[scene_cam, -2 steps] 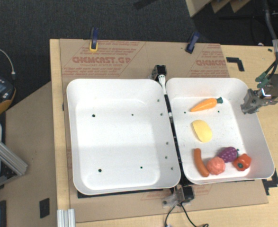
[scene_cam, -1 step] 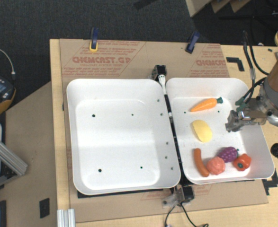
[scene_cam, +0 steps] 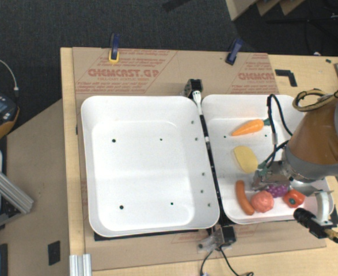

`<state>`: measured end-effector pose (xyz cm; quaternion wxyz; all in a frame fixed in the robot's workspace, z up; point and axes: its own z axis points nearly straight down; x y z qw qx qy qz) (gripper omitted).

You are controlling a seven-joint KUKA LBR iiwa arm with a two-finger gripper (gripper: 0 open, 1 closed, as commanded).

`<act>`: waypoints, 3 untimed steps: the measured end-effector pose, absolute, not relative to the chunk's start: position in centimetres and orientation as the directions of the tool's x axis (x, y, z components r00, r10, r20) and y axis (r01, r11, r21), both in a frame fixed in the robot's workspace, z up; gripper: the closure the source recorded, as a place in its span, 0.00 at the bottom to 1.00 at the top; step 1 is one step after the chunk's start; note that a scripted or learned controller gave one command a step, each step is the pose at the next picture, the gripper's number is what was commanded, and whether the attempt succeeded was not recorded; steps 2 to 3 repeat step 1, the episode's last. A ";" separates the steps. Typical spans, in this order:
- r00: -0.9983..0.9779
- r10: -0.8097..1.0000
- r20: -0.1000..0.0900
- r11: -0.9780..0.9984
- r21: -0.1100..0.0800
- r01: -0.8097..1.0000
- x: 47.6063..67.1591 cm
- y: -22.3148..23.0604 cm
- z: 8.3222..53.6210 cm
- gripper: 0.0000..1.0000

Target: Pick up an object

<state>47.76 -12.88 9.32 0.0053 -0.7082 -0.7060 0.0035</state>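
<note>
Far to the left of the gripper (scene_cam: pixel 266 180) lies the left bin (scene_cam: pixel 99 117), a shallow white tray on a brown cardboard sheet (scene_cam: pixel 157 68); a blue clamp with a yellow tip (scene_cam: pixel 114 49) grips the sheet's far edge, well up and to the left of the gripper; a second blue clamp (scene_cam: pixel 234 51) sits on the same edge, well above the gripper and a little left of it.

The right bin (scene_cam: pixel 226 111) holds every loose object and the gripper itself; an orange-red sausage shape (scene_cam: pixel 243 198) lies near the bin's near edge, just left of the gripper and slightly below; a pale yellow piece (scene_cam: pixel 245 158) rests just up and to the left of the gripper, close to it but apart; an orange carrot (scene_cam: pixel 248 127) lies further up on the same side, well apart.

The gripper is low in the near right part of the bin; whether it is spread, pressed together or pinching something cannot be told, as the wrist hides that; a pink-red round piece (scene_cam: pixel 262 202) sits just below the gripper, beside the sausage shape; a purple grape cluster (scene_cam: pixel 278 190) lies just right of the gripper, partly under the wrist; contact cannot be judged; a small red tomato-like piece (scene_cam: pixel 294 198) lies further right and below.

The arm (scene_cam: pixel 318 142), orange-brown above grey, rises to the gripper's right; a black cable (scene_cam: pixel 270 117) loops up from the wrist.
</note>
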 end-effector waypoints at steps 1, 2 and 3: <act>-0.007 1.000 0.000 0.007 0.020 1.000 48.1 -4.7 42.1 1.00; -0.007 1.000 0.000 0.007 0.020 1.000 48.1 -4.7 42.1 1.00; -0.007 1.000 0.000 0.007 0.020 1.000 48.1 -4.7 42.1 1.00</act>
